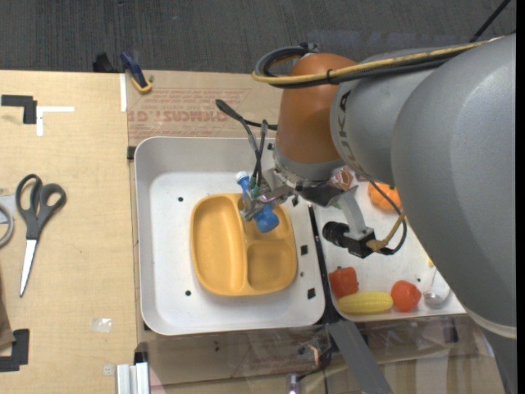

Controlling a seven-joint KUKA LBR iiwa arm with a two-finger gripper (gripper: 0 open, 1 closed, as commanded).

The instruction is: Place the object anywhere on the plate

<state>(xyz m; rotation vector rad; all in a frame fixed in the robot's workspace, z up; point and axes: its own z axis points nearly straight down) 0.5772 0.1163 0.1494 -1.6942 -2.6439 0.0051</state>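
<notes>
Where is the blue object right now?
The blue object is at the gripper, over the upper right rim of the yellow plate in the left bin.

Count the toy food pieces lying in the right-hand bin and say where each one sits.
4 visible: an orange piece near the arm, a red piece, a yellow corn at the front, and a red-orange piece beside it. The arm may hide more.

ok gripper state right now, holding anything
gripper: over the yellow plate with a blue object at its tip; open or shut cannot be told.
</notes>
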